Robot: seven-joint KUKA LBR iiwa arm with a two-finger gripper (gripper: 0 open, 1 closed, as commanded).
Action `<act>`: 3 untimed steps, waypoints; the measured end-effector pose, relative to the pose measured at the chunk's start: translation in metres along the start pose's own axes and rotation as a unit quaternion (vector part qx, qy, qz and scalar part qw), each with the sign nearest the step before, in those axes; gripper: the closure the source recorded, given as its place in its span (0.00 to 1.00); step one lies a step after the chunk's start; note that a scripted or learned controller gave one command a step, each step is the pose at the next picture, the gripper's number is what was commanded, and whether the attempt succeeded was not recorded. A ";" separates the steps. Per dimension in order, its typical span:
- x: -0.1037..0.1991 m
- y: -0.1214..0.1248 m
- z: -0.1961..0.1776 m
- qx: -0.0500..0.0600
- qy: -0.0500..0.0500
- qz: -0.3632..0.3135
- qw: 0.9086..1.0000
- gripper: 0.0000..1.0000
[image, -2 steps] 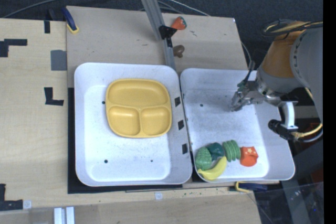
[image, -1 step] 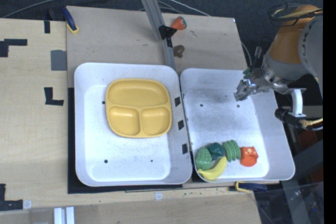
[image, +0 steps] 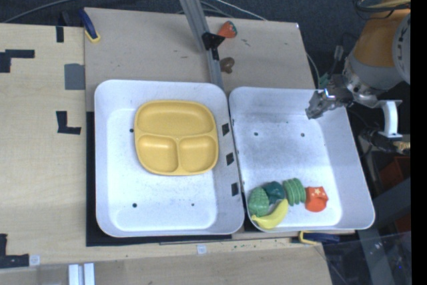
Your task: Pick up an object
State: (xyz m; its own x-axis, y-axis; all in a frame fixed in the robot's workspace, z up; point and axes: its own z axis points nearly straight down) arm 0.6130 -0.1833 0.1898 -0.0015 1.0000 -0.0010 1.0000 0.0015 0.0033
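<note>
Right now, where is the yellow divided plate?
The yellow divided plate lies in the left bin, in its upper half toward the far wall, close to the divider that it shares with the right bin.

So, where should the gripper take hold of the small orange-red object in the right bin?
Probably across the orange-red object from straight above. It lies near the right bin's front edge, the green ribbed piece close on its left, so the freer sides look like the near and far ones. Its exact shape is too small to judge.
</note>
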 end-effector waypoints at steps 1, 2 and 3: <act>0.002 0.002 -0.043 0.000 0.000 0.000 1.000 1.00; 0.046 0.006 -0.038 0.002 0.001 -0.002 1.000 1.00; 0.098 0.016 -0.037 0.002 0.001 -0.003 1.000 1.00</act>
State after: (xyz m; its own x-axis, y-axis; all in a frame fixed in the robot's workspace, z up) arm 0.6286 -0.0850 0.2265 -0.0067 1.0000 0.0013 1.0000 0.0067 -0.0009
